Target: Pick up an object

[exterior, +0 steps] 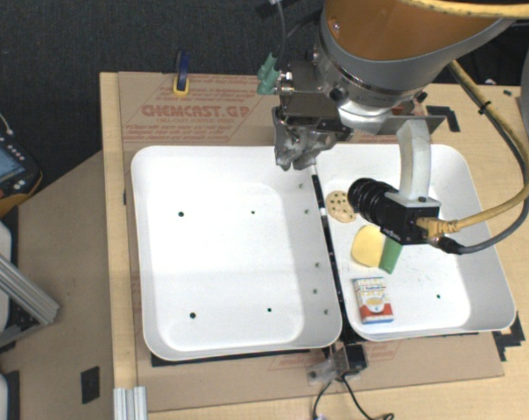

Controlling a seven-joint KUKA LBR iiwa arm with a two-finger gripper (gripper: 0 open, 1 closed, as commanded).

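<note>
My gripper [294, 153] hangs at the back of the bench, over the far end of the divider between the two bins, with nothing visibly in it. The objects lie in the right bin [475, 234]. Just right of the divider sits a tan round disc with holes [338, 205]. Nearer the front are a yellow lump [366, 247] and a green block [391, 255], touching each other. A small red and white box [374, 301] rests near the front wall. All of them are in front of and to the right of the gripper.
The left bin [221, 261] lies beside the gripper's left. A black cylinder on a white bracket [380, 206] juts from the arm over the right bin, hiding part of its floor. A tan hose [501, 208] loops along the right side. Brown cardboard [194, 103] lies behind the bins.
</note>
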